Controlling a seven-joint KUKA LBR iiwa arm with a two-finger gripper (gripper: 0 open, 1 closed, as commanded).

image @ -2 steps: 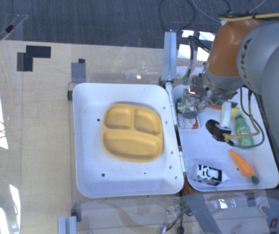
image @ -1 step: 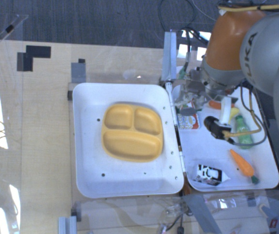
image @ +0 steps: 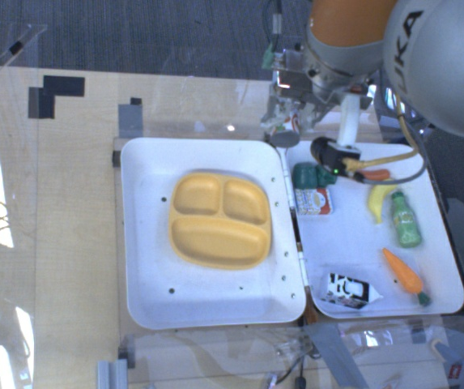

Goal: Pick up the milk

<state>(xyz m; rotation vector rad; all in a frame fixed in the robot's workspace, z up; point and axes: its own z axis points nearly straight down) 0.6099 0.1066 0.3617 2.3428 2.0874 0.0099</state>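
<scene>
Two white bins point(image: 215, 310) sit on a pale wooden bench point(image: 45, 241).

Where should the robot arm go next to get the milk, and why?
Probably it should swing the gripper toward the near side of the right bin, to sit above the black-and-white carton, which looks like the milk. The gripper hangs at the far rim, between the two bins, well apart from that carton.

"KUKA" partly readable on grey arm point(image: 426, 47), other labels illegible
</scene>
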